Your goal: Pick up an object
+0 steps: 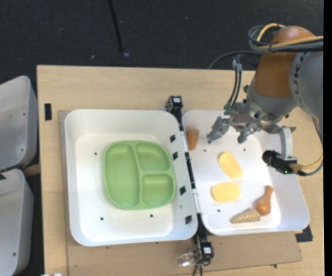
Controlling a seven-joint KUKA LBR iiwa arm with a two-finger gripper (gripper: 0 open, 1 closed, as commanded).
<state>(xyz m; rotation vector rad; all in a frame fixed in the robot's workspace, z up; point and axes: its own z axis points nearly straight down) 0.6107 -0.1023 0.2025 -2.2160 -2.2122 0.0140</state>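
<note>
The gripper (231, 130) hangs over the far part of the right bin (292, 211), its two fingers spread wide with nothing between them. Below it in that bin lie two yellow pieces (230, 164), an orange drumstick-shaped toy (264, 200) and a tan cone (245, 215) toward the worktop's near edge. A small orange piece (192, 138) sits against the bin's left wall. A green divided plate (138, 173) rests in the left bin (85, 223).

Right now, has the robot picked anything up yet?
Not yet. The gripper hangs open over the right bin with nothing between its fingers. The yellow pieces, the cone and the drumstick lie on the bin floor. Grabbing one is left to do.
</note>
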